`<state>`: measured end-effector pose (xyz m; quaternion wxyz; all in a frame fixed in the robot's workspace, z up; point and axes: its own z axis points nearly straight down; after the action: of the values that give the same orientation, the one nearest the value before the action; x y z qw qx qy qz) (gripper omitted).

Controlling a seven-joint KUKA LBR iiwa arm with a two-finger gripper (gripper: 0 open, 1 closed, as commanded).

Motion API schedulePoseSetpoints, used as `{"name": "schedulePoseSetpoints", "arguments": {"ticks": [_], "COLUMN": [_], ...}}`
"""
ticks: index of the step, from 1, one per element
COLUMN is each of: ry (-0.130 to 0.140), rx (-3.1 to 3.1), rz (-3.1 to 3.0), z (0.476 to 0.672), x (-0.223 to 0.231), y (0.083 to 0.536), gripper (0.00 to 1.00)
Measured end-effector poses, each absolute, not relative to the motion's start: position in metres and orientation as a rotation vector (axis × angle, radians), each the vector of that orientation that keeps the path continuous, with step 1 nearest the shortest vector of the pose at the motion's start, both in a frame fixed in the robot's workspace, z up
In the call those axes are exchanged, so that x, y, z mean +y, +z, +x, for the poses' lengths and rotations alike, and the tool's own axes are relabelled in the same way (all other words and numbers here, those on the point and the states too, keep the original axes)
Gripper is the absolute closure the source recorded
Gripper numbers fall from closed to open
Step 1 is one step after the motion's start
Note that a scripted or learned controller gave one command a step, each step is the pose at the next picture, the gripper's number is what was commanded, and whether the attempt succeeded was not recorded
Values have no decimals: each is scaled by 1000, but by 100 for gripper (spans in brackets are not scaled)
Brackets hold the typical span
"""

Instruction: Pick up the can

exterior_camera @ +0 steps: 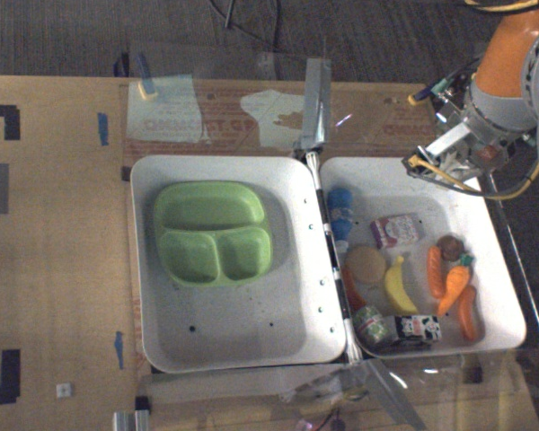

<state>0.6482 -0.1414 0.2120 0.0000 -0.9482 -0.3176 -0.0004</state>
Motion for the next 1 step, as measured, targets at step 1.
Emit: {"name": "schedulePoseSetpoints", "arguments": {"ticks": [1], "ry": [6], "rx": [-383], "rz": [-3115], "z": [624], "x": [-91], "y": [227], "gripper": [100]}}
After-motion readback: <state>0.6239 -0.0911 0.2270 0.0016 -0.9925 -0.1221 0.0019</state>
